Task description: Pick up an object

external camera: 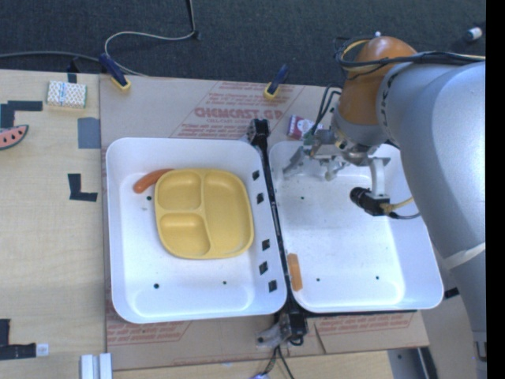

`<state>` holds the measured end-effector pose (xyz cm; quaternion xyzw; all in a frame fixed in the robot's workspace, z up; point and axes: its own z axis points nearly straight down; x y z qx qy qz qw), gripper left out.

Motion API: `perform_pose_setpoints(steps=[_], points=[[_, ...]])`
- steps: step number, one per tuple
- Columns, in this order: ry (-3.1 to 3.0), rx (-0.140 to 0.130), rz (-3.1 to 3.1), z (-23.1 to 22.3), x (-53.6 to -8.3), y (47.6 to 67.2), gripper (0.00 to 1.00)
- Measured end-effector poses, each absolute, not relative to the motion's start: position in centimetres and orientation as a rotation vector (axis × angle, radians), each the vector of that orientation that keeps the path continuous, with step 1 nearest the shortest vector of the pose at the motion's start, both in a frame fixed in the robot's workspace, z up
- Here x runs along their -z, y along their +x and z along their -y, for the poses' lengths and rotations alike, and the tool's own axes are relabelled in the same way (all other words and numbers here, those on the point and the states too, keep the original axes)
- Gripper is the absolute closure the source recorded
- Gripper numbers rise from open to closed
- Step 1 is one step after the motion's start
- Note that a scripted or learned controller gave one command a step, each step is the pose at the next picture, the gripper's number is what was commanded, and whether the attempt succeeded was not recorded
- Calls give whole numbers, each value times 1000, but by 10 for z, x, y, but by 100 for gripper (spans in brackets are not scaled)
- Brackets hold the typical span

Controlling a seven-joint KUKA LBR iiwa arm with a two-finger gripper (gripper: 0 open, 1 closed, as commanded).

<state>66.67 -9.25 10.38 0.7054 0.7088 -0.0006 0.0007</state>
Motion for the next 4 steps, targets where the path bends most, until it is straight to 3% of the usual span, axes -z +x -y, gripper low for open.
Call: perform_pose_setpoints(steps=[1,2,3,4], points=[[2218,3,-2223,95,-85,668,0],[2215,3,-2224,95,-95,669,100],[2215,4,-2224,95,-95,669,0],[2216,4,-2225,94,-104,668,100]])
